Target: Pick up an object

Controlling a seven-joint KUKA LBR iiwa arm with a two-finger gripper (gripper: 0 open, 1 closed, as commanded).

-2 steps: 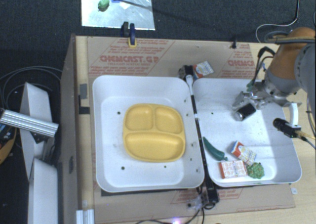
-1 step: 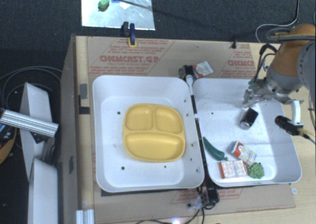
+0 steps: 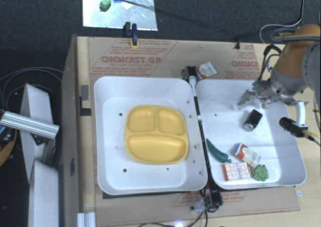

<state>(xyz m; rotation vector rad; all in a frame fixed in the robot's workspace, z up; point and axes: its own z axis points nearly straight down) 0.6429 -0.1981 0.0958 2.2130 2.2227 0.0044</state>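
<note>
Approaching: gripper (image 3: 256,98) poised in right bin (image 3: 296,171) above black cylinder (image 3: 252,119), fingers spread, nothing between them. Next likely: descend, clamp.

Even, fairly bright light is falling from above onto the surface, and the two white bins (image 3: 150,90) are reflecting it strongly without washing out entirely. Shadows are staying short and soft: the yellow divided plate (image 3: 156,134) is casting a faint one at its lower edge, and the small dark cylinder (image 3: 252,119) is throwing a slight one beside it. A shiny sheet (image 3: 119,0) beyond the surface's far edge is showing patchy glare. The dark floor around is staying dim. The whole picture is looking slightly soft and grainy, with small labels unreadable.
</note>
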